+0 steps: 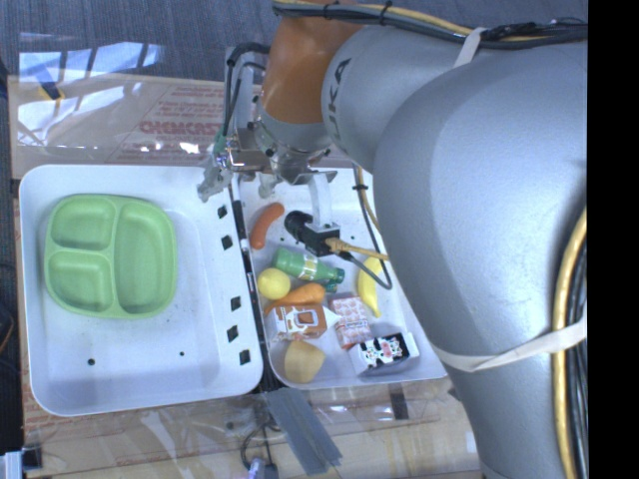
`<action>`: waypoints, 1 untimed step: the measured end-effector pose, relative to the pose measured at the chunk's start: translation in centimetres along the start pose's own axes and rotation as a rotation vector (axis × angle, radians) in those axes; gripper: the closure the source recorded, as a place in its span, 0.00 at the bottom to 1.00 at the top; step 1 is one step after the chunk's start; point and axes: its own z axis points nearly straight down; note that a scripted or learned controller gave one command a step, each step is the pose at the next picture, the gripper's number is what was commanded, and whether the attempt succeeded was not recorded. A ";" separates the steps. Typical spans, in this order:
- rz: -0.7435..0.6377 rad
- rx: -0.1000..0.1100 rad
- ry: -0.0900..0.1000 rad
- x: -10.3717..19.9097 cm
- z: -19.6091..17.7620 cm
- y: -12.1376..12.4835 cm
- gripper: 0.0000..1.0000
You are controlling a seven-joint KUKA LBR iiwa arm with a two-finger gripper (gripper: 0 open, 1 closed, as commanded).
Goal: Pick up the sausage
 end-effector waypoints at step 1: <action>-0.066 0.003 0.000 -7.5 0.1 -2.6 0.00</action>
